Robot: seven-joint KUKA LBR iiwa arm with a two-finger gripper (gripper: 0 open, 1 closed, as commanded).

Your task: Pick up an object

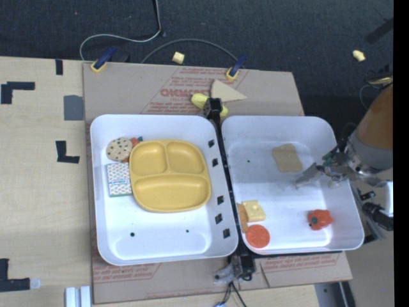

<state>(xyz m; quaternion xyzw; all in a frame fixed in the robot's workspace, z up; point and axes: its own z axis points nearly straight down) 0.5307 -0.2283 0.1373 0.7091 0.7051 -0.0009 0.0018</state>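
Camera view shows you the arm reaching from the right over the right bin. Its gripper hangs near the tan slice; you cannot tell its state.

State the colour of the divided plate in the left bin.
Yellow: the plate, seen in the camera view.

- There is one camera, fixed above the bench, and it looks down at a slant.
- It stands far enough to take both bins whole: the left bin and the right bin lie side by side near the middle of the picture.
- The far side of the bench, with dark floor behind it, is at the top of the picture.
- The arm comes in from the right edge.
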